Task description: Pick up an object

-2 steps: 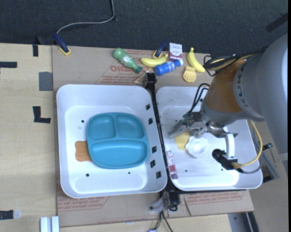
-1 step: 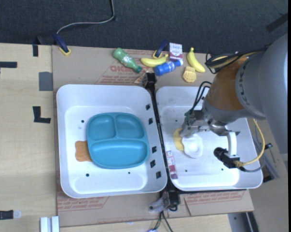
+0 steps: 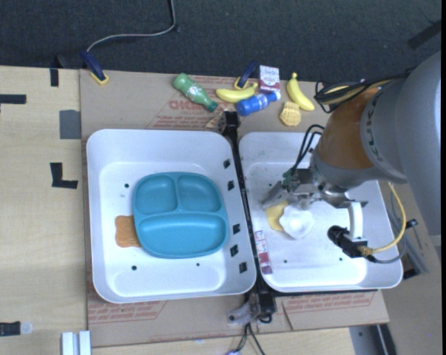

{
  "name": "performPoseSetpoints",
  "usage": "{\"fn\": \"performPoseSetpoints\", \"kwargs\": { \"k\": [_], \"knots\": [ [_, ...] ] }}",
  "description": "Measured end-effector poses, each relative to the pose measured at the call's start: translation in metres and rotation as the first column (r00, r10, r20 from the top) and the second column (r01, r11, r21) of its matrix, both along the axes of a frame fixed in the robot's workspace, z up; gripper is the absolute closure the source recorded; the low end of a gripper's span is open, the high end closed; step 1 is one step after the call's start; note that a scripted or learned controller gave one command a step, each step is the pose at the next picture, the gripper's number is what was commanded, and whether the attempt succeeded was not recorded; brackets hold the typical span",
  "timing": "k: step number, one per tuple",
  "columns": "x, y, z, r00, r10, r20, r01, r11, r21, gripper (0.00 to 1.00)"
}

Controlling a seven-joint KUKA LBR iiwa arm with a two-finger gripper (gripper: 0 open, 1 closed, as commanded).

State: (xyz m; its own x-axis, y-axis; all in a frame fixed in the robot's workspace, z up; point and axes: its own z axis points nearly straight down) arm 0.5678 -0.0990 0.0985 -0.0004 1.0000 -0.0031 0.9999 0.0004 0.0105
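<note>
In the right bin [image 3: 333, 276] lies a white object [image 3: 296, 222] with a yellow piece [image 3: 274, 217] touching its left side. My gripper [image 3: 291, 189] hangs low over the bin just above and left of them, below the orange-banded wrist [image 3: 348, 135]. Nothing shows between its fingers. The left bin [image 3: 112, 265] holds a blue divided plate [image 3: 180, 214] with an orange-tan piece [image 3: 125, 231] sticking out from under its left edge.
Behind the bins on the cardboard lie a green bottle [image 3: 194, 92], two yellow bananas [image 3: 236, 93] [image 3: 299, 93], a blue item [image 3: 252, 104], a small pink-white box [image 3: 268, 77] and a yellow corn-like piece [image 3: 289, 113]. A black connector with cable [image 3: 348, 241] hangs over the right bin.
</note>
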Motion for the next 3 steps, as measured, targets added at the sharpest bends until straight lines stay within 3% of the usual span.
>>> {"fn": "performPoseSetpoints", "kwargs": {
  "k": [1,2,3],
  "knots": [
    [-0.0203,-0.0004,-0.0103,1.0,0.001,0.001,-0.001,1.0,-0.001,0.0],
    [-0.0199,-0.0008,-0.0004,1.0,0.001,0.002,-0.001,1.0,-0.001,1.0],
    [-0.0201,-0.0008,-0.0006,1.0,0.001,0.001,-0.001,1.0,-0.001,0.0]
  ]
}}
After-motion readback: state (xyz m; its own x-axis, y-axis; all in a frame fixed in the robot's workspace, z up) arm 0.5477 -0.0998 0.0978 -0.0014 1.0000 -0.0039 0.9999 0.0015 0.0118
